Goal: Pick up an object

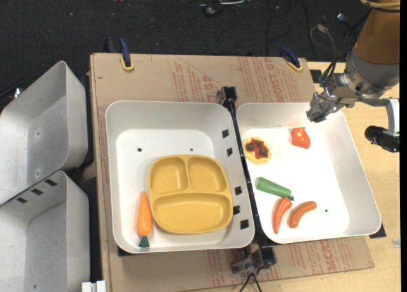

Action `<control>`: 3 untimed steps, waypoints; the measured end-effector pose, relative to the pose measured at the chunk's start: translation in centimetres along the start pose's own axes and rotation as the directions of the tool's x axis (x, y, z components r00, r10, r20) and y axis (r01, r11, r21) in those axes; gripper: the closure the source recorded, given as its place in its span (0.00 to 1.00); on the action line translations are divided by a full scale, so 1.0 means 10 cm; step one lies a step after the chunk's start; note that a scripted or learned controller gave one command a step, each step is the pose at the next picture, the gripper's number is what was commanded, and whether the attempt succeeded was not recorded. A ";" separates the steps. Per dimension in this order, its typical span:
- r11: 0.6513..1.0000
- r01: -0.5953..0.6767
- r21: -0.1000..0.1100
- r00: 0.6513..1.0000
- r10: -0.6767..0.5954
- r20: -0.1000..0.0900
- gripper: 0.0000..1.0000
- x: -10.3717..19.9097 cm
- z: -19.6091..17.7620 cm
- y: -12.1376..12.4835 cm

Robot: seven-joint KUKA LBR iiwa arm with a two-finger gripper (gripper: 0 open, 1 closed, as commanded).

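The right bin (356, 176) holds a red-orange toy piece (300, 137), a small round pizza-like toy (257, 149), a green pepper (273, 187), a red chili (280, 213) and an orange sausage (301, 214). My gripper (317, 114) hangs over the bin's back right part, just up and right of the red-orange piece, with nothing seen in it. In the left bin (121, 157) lie a yellow divided tray (189, 193) and an orange carrot (144, 217) beside the tray's left edge.
The grey arm with its orange band (379, 27) reaches in from the upper right. Two spare white bins (38, 176) stand off the bench at the left. A black divider (238, 157) runs between the two bins on the brown board (191, 71).
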State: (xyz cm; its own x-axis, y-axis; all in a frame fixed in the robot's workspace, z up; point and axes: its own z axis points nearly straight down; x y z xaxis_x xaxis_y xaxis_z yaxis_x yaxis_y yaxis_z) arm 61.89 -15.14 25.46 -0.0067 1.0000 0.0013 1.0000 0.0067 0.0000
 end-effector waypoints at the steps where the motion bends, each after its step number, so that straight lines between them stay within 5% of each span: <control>1: 1.000 0.000 0.002 1.000 0.000 0.000 1.00 0.59 0.14 -0.07; 3: 1.000 0.001 0.004 1.000 -0.001 0.000 1.00 1.69 0.19 -0.26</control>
State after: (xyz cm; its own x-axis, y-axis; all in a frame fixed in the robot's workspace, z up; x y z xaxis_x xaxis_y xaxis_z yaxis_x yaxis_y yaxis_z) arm 59.20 1.79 23.63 -0.0076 1.0000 0.0015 1.0000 0.0077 -0.0038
